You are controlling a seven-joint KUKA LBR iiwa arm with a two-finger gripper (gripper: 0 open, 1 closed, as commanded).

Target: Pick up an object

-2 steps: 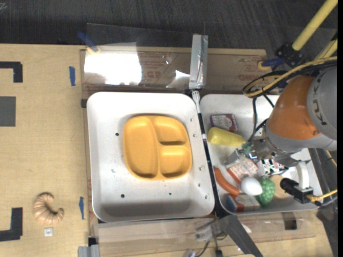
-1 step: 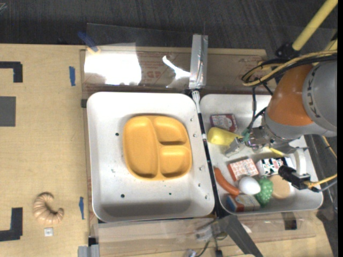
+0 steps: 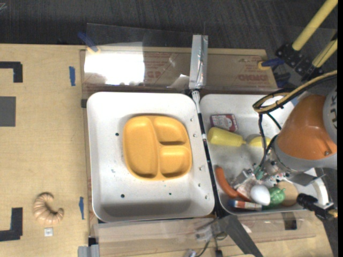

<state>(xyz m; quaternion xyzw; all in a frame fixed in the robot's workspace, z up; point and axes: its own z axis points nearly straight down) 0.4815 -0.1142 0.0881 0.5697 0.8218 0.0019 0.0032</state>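
A pale wooden bench [image 3: 37,143] fills the scene under a dark carpeted floor at the top. Nearest the camera, on the bench's bare left part, lies a curled tan croissant-like toy [image 3: 47,208].

Two shallow white bins sit side by side. The left bin [image 3: 102,159] holds a yellow divided tray [image 3: 157,146] with three compartments, lying flat near the bin's middle.

The right bin [image 3: 211,194] is crowded along its near edge: a red-orange carrot-shaped piece [image 3: 225,182] lies slanted by the left wall, a marker-like stick [image 3: 245,204] lies along the front rim, a white egg shape [image 3: 261,195] sits just beside a green item [image 3: 277,196], and a tan rounded piece [image 3: 290,193] touches the green one on the right. Farther back rests a yellow corn-like cylinder [image 3: 225,137], with a small yellow item [image 3: 256,141] beside it, and a flat red-and-white packet [image 3: 224,122] near the back wall.

The arm [image 3: 308,130], grey with its orange band, reaches in from the right over this clutter. The gripper [image 3: 260,175] is down among the objects just above the egg shape; clutter and the wrist hide it, so its state cannot be made out, nor whether anything is held.

Beyond the bins stands a cardboard backing [image 3: 230,71] with a clear plastic sheet [image 3: 115,63].
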